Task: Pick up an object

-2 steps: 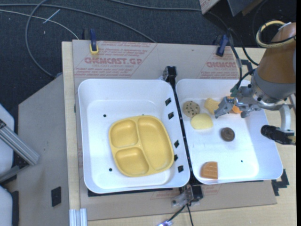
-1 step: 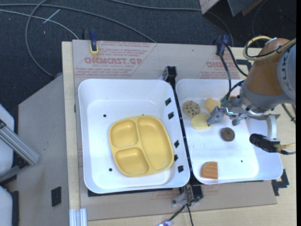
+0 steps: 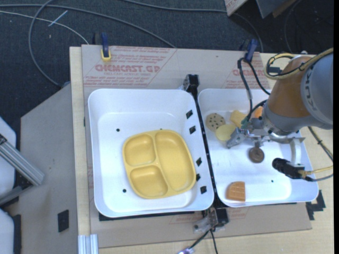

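Two white bins sit side by side on a board-covered bench. The left bin [image 3: 100, 142] carries a yellow divided plate [image 3: 158, 163] with three compartments, lying slightly rotated in the lower middle of the bin floor. Small black marks dot the floor around it.

The right bin [image 3: 265, 194] carries the loose pieces. Near the upper left corner: a round tan cookie [image 3: 214, 121] with dark specks, lying flat. Just right of it and a little lower, a pale yellow piece [image 3: 224, 132], rounded, touching or nearly touching a second yellow piece [image 3: 237, 117] above it; the edge between them is hard to separate at this resolution. Near the bin's front wall lies an orange-brown wedge [image 3: 237, 191], lighter on top and darker below, apart from everything else. At mid-floor sits a small round brown object [image 3: 257, 155], disc-like.

The arm [image 3: 296, 97] comes in from the right, its orange band above the wrist, bulk hanging over the right bin's upper right part. The gripper [image 3: 249, 136] points down over the bin's middle, metallic parts spread just beside the pale yellow piece and directly above the brown disc. From this angle the wrist hides the fingertips; opening cannot be told, and no item is visibly between them.

Cables [image 3: 254, 78] run from the arm toward the back of the bench. A blue clamp [image 3: 105, 45] holds the board's far left edge.
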Available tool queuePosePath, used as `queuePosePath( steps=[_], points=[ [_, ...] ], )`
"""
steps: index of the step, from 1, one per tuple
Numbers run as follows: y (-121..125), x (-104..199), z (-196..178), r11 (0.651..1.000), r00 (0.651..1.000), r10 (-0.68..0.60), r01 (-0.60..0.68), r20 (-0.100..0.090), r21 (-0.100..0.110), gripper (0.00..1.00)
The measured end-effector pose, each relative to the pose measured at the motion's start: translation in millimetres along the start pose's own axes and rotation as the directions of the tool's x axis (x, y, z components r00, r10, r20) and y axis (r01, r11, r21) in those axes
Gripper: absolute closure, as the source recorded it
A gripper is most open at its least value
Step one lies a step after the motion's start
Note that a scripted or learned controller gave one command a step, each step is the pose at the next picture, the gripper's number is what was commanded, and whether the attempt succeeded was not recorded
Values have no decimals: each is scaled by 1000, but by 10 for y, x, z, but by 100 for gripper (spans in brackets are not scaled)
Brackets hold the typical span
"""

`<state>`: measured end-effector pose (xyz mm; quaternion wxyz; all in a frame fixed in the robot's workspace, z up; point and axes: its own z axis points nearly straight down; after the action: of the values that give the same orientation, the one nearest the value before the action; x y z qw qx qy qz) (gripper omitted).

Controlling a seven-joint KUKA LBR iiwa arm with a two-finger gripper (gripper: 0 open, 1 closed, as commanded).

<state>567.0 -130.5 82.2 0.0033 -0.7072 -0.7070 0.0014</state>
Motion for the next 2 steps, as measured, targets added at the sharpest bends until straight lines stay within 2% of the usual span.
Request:
queuePosePath(
  steps=[1, 2],
  points=[
    [16, -2, -139, 1000, 1000, 0, 0, 1, -6, 100],
    [82, -26, -593, 1000, 1000, -1, 1, 4, -12, 100]
  ],
)
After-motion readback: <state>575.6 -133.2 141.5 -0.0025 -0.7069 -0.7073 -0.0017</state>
